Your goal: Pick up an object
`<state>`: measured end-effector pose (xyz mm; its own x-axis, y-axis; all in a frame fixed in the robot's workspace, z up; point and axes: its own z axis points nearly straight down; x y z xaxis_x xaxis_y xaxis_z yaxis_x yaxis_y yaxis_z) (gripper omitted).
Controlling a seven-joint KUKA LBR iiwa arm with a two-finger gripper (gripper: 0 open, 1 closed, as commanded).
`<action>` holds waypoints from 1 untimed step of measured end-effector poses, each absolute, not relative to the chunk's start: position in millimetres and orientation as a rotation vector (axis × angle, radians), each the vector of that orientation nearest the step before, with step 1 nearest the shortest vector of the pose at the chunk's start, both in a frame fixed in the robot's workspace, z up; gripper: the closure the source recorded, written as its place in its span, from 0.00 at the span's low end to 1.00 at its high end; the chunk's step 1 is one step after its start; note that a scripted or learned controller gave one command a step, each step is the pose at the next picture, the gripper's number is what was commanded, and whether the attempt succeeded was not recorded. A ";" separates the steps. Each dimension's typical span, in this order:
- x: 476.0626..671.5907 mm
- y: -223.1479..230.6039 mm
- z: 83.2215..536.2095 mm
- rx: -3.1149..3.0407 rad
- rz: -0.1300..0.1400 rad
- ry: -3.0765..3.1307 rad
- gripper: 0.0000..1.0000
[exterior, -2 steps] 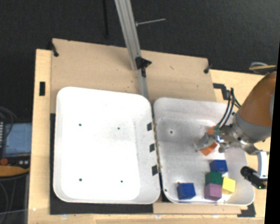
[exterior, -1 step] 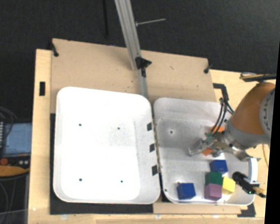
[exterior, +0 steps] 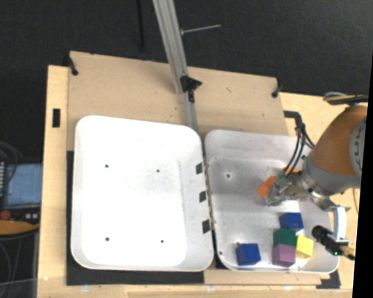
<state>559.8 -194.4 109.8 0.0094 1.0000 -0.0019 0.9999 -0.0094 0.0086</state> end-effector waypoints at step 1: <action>563.1 -201.0 173.4 2.218 0.007 2.213 1.00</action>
